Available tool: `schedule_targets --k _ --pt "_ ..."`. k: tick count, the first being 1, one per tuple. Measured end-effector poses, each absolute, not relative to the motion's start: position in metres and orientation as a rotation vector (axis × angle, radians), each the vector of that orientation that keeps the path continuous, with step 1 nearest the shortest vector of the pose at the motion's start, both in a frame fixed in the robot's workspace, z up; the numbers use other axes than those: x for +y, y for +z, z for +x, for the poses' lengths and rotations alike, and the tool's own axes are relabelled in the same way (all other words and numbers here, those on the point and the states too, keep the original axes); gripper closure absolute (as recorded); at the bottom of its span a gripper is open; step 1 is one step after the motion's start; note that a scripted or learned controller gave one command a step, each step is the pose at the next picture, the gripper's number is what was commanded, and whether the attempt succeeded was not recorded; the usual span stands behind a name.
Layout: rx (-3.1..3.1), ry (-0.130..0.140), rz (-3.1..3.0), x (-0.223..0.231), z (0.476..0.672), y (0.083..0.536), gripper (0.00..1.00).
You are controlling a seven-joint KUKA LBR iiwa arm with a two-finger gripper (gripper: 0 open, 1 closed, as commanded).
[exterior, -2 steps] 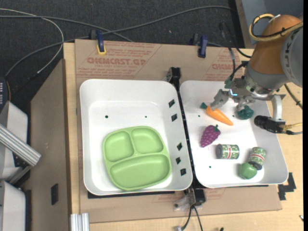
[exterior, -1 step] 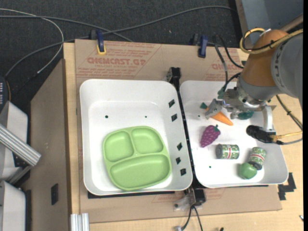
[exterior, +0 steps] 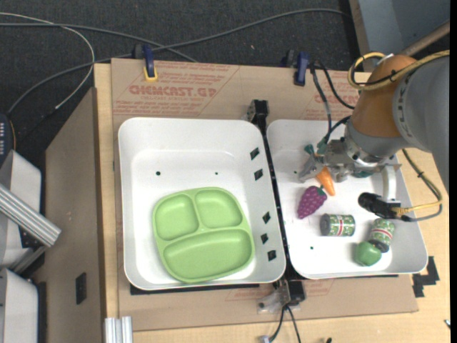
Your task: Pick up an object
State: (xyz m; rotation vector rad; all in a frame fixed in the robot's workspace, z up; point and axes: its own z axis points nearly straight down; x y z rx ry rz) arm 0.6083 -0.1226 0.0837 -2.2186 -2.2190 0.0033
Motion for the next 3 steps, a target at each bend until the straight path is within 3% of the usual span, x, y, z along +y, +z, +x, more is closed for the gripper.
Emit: schedule_targets --k 1,3 --pt "-2.22 -0.001 -2.22 -0.122 0.609 0.096 1.0" --pt "-2.226 -0.007 -2.225 -0.127 0.614 0.2 1.0"
